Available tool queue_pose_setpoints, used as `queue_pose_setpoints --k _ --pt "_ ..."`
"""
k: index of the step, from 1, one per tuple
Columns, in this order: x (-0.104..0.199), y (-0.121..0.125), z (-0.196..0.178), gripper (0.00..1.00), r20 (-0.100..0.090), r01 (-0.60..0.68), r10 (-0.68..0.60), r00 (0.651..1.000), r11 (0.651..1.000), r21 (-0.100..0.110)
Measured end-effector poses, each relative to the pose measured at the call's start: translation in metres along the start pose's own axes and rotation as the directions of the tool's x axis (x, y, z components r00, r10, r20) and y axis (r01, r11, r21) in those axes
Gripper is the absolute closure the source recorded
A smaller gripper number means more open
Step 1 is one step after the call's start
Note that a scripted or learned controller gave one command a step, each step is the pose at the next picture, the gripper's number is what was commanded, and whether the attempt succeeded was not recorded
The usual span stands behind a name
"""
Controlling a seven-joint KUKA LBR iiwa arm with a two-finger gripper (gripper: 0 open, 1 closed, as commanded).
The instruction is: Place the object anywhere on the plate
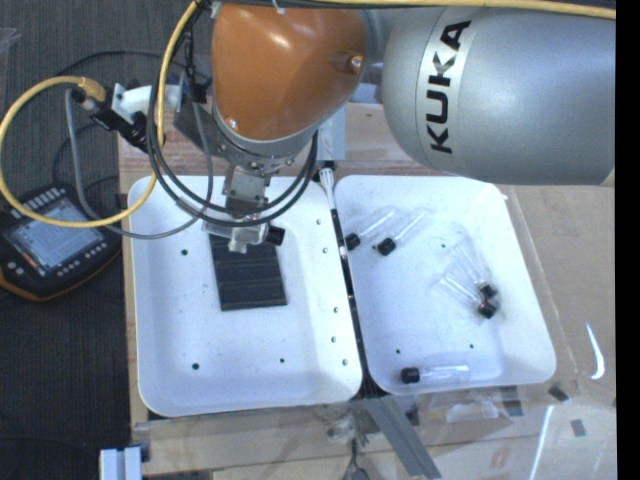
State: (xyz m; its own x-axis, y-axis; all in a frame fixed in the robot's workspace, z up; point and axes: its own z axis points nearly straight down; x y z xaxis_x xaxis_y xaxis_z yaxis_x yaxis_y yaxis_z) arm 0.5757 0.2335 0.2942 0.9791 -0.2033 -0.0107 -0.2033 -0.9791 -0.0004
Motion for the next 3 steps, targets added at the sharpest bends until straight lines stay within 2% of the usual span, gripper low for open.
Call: queue_pose_setpoints --k 1,2,3 --pt "0.050 -0.010 -0.027 1.00 -0.002 -0.002 0.002 1.000 1.000 0.002" --pt "0.010 -0.003 -0.077 1.00 -0.002 -0.007 0.007 1.000 1.000 0.002" --pt "-0.039 0.007 -0.086 1.00 -0.001 0.001 -0.001 1.000 1.000 0.000"
